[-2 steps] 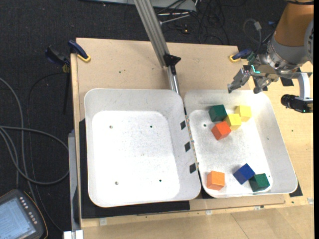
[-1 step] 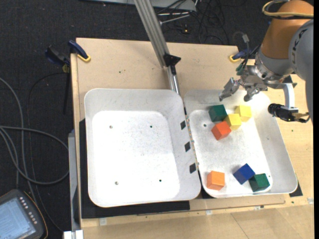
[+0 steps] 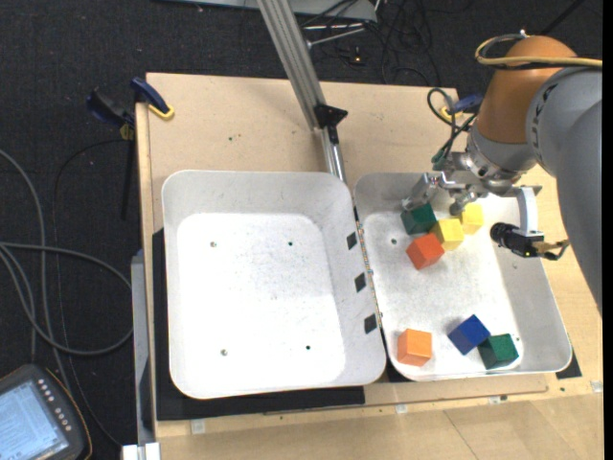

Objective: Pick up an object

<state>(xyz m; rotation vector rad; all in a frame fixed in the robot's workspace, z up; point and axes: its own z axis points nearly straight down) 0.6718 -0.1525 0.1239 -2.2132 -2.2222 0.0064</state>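
My gripper (image 3: 439, 196) hangs over the far end of the right bin (image 3: 536, 295), its fingers spread open with nothing between them. Just below it sits a cluster of blocks: a dark green block (image 3: 419, 219), a yellow block (image 3: 448, 233), a second yellow block (image 3: 471, 218) and a red-orange block (image 3: 425, 251). At the bin's near end lie an orange block (image 3: 414, 346), a blue block (image 3: 468, 333) and another green block (image 3: 498, 350).
The left bin (image 3: 192, 257) lies beside the right one, with black clips on the shared rim (image 3: 362, 281). A slanted metal pole (image 3: 297, 65) ends near the bins' far edge. A black part (image 3: 512, 240) of the arm overhangs the right rim.
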